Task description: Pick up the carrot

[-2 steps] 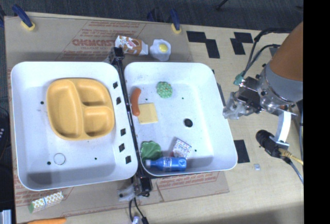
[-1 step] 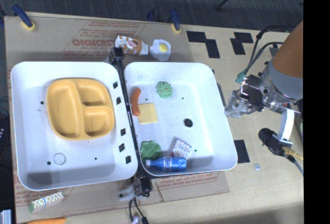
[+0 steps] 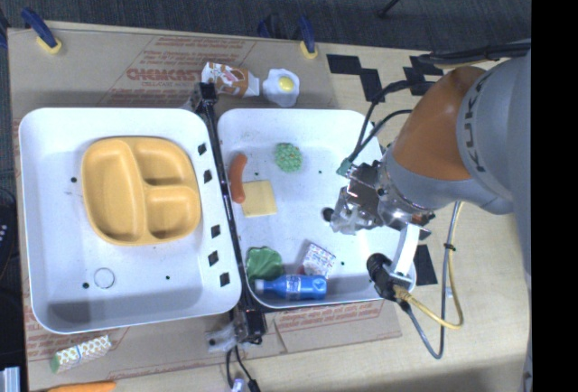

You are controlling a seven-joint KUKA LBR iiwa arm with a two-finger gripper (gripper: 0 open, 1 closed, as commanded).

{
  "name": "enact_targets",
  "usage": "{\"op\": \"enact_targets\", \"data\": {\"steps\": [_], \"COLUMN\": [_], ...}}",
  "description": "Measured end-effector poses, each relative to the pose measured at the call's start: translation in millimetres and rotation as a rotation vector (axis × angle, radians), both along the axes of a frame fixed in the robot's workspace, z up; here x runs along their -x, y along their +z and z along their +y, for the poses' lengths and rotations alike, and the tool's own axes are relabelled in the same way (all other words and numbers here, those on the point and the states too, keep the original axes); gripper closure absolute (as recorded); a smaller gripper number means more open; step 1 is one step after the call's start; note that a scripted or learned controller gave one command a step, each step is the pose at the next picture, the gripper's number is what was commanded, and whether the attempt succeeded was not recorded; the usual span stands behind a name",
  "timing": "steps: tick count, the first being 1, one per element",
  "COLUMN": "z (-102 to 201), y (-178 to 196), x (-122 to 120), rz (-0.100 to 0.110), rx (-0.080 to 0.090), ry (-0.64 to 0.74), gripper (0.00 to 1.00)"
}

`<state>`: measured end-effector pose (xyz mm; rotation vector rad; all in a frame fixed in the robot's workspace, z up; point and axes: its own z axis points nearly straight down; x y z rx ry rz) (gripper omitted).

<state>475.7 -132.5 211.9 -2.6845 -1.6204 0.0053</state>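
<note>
- The carrot (image 3: 237, 178) lies in the right bin (image 3: 361, 124), hard against its left wall, pointing roughly up and down the view, with the cheese (image 3: 260, 199) just beside its lower end.
- You can expect it to be light, stiff and smooth: a small toy, so likely to roll or squirt out under an off-centre pinch.
- Take it across the middle of its length, with the fingers closing across its narrow width. The wall leaves little room on its left side, so you may need to nudge it clear first.
- Your pincer (image 3: 348, 214) hangs over the right part of the same bin, well apart from the carrot. You cannot tell from here whether it is spread or pressed together.
- The green ball (image 3: 288, 156) sits near the carrot's upper end, so mind it as you approach.
</note>
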Motion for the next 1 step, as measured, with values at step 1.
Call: {"op": "enact_targets", "data": {"steps": [1], "z": [-0.6], "y": [0.4], "x": [-0.1], "rz": [-0.001], "rx": [0.001], "ry": [0.0], "gripper": [0.0]}}
